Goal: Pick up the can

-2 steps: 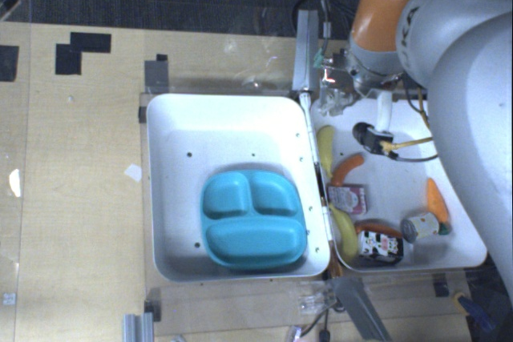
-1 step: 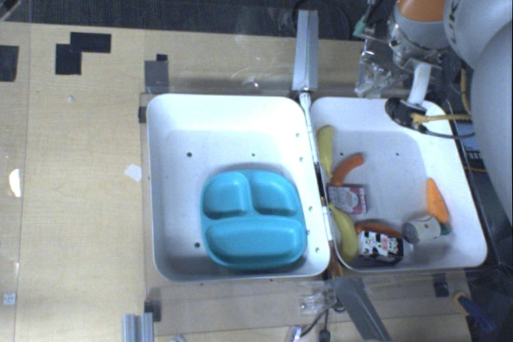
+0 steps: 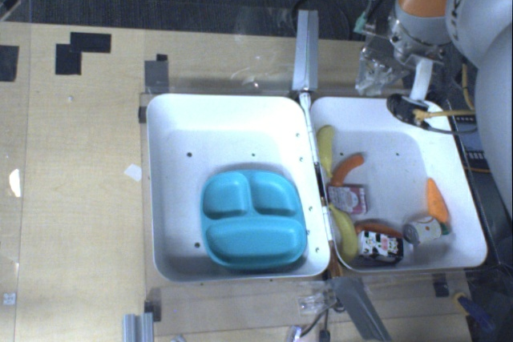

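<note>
A can (image 3: 378, 246) with a black, red and white label lies on its side at the front of the right bin (image 3: 401, 142). A small grey cylinder (image 3: 422, 231) with a pale end lies just to its right. My gripper (image 3: 375, 74) hangs above the back rim of the right bin, well behind the can and apart from everything in the bin. Nothing is seen in it.
The right bin also holds a banana (image 3: 325, 146) along its left wall, a second banana (image 3: 345, 227), an orange sausage-like piece (image 3: 349, 166), a maroon packet (image 3: 349, 197) and a carrot (image 3: 437, 201). A blue divided tray (image 3: 252, 218) lies in the left bin (image 3: 184, 140).
</note>
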### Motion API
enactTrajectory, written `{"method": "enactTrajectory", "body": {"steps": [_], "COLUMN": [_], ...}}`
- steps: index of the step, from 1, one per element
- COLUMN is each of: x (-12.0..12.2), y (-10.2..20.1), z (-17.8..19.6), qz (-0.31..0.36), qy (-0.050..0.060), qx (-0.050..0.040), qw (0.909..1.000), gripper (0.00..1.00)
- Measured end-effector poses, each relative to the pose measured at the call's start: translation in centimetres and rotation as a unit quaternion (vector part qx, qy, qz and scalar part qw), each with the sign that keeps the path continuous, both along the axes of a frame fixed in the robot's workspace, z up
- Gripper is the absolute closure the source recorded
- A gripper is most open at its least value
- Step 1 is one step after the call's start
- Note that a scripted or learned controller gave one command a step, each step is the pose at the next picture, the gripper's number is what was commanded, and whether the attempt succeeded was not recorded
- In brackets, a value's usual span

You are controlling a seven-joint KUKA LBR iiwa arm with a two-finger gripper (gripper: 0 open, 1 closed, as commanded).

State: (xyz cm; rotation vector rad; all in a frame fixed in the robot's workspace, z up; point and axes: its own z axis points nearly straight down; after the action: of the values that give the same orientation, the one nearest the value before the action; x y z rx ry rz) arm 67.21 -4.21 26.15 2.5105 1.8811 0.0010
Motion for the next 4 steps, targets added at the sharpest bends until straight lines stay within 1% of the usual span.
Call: {"method": "enactTrajectory", "body": {"steps": [1,2,3,4], "x": [0.2,-0.5,-0.3,-0.2], "y": [0.2,15.7,26.3,26.4], "z": [0.8,0.7,1.3,2.1], "qz": [0.005,0.046,0.013,0.017], "qy": [0.0,0.001,0.001,0.0], "qx": [-0.0012,0.0017,0.0019,0.0012], "qw": [1.0,0.9989,0.9999,0.9999], "gripper": [1.0,1.0,1.0,1.0]}}
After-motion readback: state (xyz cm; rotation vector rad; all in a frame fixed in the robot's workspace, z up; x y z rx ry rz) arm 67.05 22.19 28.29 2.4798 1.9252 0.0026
